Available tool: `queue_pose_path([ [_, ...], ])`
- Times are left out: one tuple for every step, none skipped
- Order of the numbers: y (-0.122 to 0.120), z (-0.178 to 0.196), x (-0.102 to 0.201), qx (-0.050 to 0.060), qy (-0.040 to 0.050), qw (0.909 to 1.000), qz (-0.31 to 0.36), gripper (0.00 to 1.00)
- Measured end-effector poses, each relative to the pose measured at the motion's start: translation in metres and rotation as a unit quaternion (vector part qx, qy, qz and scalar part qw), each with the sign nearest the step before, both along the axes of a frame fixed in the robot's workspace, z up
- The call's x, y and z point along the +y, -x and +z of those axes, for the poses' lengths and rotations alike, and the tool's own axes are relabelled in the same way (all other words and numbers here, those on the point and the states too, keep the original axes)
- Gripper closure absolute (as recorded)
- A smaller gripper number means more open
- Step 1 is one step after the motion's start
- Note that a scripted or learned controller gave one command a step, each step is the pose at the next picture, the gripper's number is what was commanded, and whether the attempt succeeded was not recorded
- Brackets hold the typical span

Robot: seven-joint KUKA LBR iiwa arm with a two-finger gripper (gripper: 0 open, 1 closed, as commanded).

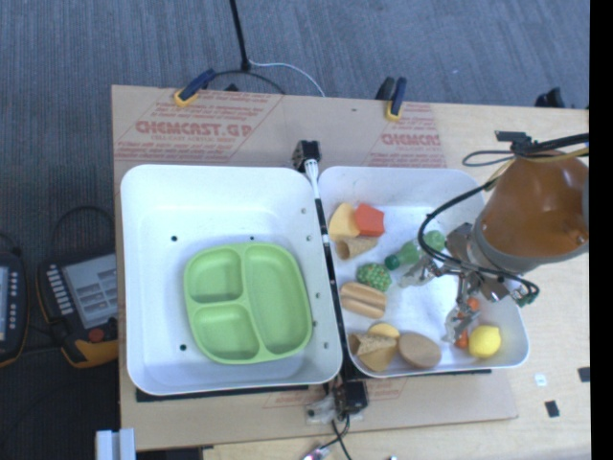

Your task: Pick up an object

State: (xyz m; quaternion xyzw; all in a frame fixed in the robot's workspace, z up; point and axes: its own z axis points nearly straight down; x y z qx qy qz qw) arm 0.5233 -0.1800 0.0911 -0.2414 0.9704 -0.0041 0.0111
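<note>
We are looking down on a wooden bench point(192, 127) that is carrying two shallow white bins side by side. The left white bin point(153, 209) is holding a light green plastic tray with three compartments point(249, 302), lying flat near its middle. The right white bin point(421, 185) is holding a scatter of toy foods: a red block point(370, 220) is touching a pale yellow wedge point(343, 221) near the far left corner, a bumpy green broccoli-like piece point(374, 276) is sitting just below them, a tan hot-dog bun point(363, 300) is lying beside it, and a brown rounded potato-like piece point(419, 350) is resting near the front wall next to a small yellow-and-brown bread-like piece point(378, 345). A round yellow lemon point(486, 341) is sitting in the front right corner, with a small orange carrot-like piece point(464, 333) touching its left side. The grey arm with its orange band point(536, 209) is reaching in from the right, and its two-finger gripper point(466, 307) is hanging just above the carrot-like piece and the lemon; we cannot tell how it is set, or whether it is touching anything.
</note>
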Motion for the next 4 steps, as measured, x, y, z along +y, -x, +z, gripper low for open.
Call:
queue_pose_path([
  [-0.011,-0.001,-0.022,0.006,-0.0069,0.985,0.172,0.0],
  [-0.007,-0.001,-0.019,0.008,-0.0095,0.9703,0.242,0.0],
  [-0.033,0.018,-0.027,0.011,-0.0137,0.9586,0.284,0.0],
  [-0.046,0.006,-0.023,0.011,-0.0174,0.9525,0.304,0.0],
])
